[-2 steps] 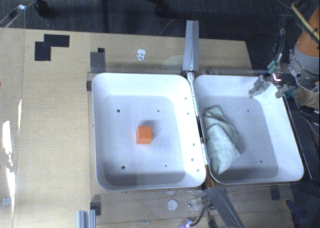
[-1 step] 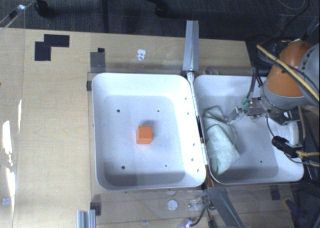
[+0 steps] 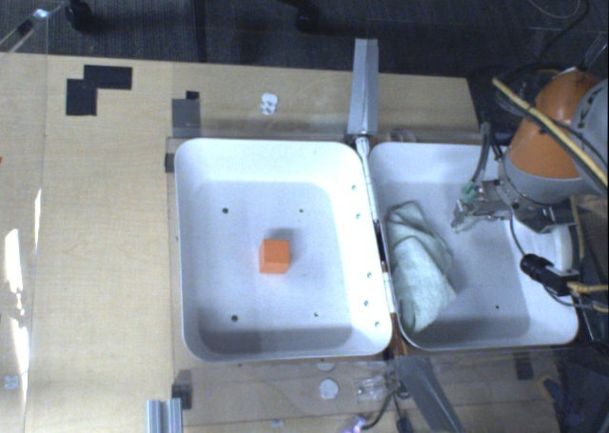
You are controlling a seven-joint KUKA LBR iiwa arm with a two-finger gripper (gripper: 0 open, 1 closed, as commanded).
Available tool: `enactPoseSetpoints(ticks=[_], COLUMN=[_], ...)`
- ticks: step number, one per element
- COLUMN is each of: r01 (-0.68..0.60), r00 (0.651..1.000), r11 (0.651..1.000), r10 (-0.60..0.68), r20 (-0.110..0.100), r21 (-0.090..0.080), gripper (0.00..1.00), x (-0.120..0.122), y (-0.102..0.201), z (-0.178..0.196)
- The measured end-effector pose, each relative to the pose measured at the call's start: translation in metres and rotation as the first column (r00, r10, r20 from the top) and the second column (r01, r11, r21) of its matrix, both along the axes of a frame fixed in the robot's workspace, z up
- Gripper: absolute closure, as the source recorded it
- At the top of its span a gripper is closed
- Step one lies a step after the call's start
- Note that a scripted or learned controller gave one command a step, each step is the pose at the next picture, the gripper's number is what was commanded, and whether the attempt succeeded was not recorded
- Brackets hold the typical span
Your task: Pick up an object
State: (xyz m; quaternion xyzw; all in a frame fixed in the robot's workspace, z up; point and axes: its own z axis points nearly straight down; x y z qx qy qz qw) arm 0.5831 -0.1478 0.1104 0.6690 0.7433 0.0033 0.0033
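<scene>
End effector [image 3: 473,205] hovers over the right bin [image 3: 542,322], grip state impossible to tell. One rolled cloth [image 3: 419,260] lies at that bin's left wall: soft, light, pinch a fold. One orange block [image 3: 275,256] mid left bin [image 3: 205,326]: stiff, light, grab opposite faces

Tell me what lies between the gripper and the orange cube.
In the camera view, a rolled white cloth lies between the gripper and the orange cube, along with the divider where the two bins meet.
</scene>
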Motion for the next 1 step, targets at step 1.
enactPoseSetpoints(ticks=[1], r01=[0.275], r00=[0.962], r11=[0.962], r10=[-0.275], r20=[-0.005], r21=[0.000], gripper=[1.00], x=[-0.0125], y=[0.0510], z=[0.1096])
